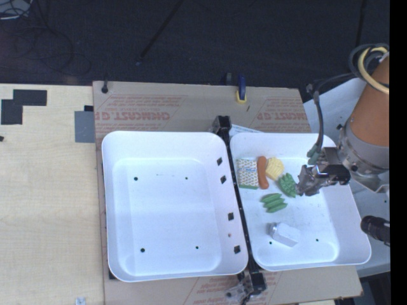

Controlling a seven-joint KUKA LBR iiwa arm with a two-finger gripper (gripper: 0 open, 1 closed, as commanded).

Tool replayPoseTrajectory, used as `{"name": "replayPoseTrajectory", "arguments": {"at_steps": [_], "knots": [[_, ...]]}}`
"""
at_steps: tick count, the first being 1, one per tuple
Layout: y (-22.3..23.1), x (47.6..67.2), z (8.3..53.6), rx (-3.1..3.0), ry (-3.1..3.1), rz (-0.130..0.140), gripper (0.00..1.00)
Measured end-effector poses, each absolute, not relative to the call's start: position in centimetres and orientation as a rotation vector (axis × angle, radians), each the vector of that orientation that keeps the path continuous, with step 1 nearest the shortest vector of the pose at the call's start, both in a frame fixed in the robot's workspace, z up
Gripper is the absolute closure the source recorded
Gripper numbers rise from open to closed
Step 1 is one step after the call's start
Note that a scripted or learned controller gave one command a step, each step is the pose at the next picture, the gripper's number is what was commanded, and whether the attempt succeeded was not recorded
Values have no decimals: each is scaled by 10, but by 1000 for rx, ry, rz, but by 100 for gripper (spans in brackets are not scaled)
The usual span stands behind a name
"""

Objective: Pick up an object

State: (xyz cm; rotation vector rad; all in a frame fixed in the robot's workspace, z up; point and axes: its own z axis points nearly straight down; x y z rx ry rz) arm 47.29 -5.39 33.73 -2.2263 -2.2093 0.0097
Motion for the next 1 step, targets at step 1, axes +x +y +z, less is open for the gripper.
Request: {"name": "replayPoseTrajectory", "arguments": {"at_steps": [1], "knots": [[23,476,312,-2210,-2225,5,100]]}}
